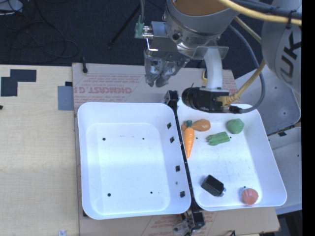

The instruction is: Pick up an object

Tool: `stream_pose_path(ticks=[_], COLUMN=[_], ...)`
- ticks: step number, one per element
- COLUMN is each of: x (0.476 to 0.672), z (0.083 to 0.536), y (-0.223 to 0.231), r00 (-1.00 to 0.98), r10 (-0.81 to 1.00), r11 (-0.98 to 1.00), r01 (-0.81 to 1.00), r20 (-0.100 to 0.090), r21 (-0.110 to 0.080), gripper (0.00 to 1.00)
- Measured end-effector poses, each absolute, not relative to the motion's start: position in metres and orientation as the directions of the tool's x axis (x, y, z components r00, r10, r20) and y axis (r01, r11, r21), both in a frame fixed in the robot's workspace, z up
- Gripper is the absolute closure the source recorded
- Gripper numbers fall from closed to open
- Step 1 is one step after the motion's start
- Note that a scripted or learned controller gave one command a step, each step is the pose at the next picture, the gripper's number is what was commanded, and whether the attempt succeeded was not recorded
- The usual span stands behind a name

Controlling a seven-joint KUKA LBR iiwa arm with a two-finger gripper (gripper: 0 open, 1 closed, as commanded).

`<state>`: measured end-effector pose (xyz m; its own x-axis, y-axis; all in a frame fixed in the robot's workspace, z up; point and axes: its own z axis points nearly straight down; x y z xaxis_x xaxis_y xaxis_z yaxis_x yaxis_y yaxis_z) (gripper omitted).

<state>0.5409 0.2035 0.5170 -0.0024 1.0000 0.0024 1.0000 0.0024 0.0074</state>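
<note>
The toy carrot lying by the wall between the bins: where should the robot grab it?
Probably across the thick orange upper part of the toy carrot, coming straight down. It lies flat and lengthwise along the divider, with its green top far from us, so finger room on the divider side looks tight. The end effector hangs behind the bins.

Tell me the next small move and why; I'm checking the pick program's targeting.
Probably shift the gripper toward the right bin and lower over one item, perhaps the carrot. It hangs high above the bins' far edge with nothing between its fingers, while the carrot, green block, black block and other pieces all lie in that bin.
</note>
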Motion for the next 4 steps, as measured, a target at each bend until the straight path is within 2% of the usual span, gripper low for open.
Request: stream_pose_path(ticks=[1,3,4], x=[0.472,0.475,0.524], z=[0.462,0.482,0.364], y=[0.239,0.240,0.243], r00=[-0.006,-0.011,0.002], r10=[1.000,1.000,1.000], r11=[0.006,0.011,-0.002], r01=[1.000,1.000,1.000], r20=[-0.003,-0.005,-0.006], r21=[-0.011,-0.013,-0.010], gripper=[1.00,1.00,1.00])
